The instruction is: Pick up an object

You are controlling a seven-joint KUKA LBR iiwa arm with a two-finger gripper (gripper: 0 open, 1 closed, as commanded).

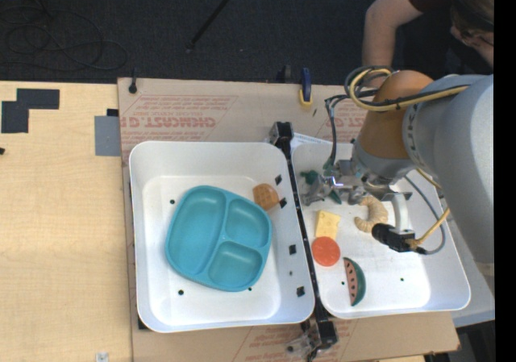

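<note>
Bins sit side by side on the bench, split by a black divider, the landmark for everything here. Left of the divider, the left bin holds a teal sectioned plate tilted on its floor, well clear of the divider, and a small brown cookie-like piece lying just beside the divider near its upper end.

Right of the divider, in the right bin, a yellow cheese-like wedge lies close to the divider, with an orange-red disc touching its lower edge. A watermelon slice lies below the disc, a little farther from the divider. A tan curved piece rests farther right, under the arm.

The grey arm comes in from the right, and its gripper hangs low near the divider's upper part, just above the yellow wedge. Whether its jaws are apart or together cannot be told; nothing is seen between them.
</note>
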